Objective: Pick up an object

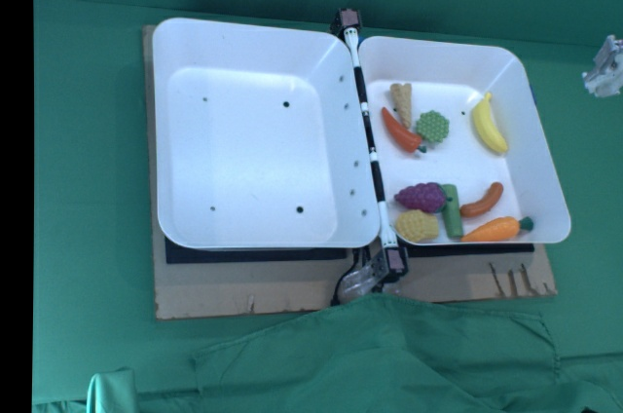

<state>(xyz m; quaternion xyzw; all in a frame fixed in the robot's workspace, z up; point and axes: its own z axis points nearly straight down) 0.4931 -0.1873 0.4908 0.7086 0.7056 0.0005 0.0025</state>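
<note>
The tabletop [88, 158] is draped in green cloth, with loose folds of the same cloth [409, 353] bunched along the near edge. On it lies a flat sheet of brown cardboard [243, 289], and on that sit two shallow white bins side by side, touching along a black-and-white rod [368, 138] that runs from far to near between them. The left bin [175, 60] is the bigger-looking of the pair, its floor marked with a few small dark dots. The right bin [540, 177] holds all the toy food. A yellow banana [489, 124] lies toward its far right side. Along the near edge an orange carrot [496, 229] rests with its green tip pointing right, and just beyond it is a reddish-brown sausage [483, 200]. A green cucumber [453, 210] lies between the sausage and a purple bunch of grapes [421, 197], touching the grapes. Just near of the grapes is a bumpy yellow fruit [418, 226]. Farther back on the left side a red chili pepper [401, 131] lies at a slant, with a round green knobbly piece [432, 126] just beside it and a small tan piece [400, 97] beyond them. At the far right of the scene, well apart from the bins, the pale pincer [604, 68] hangs over the cloth; I cannot tell how it is set, and nothing is seen in it.
</note>
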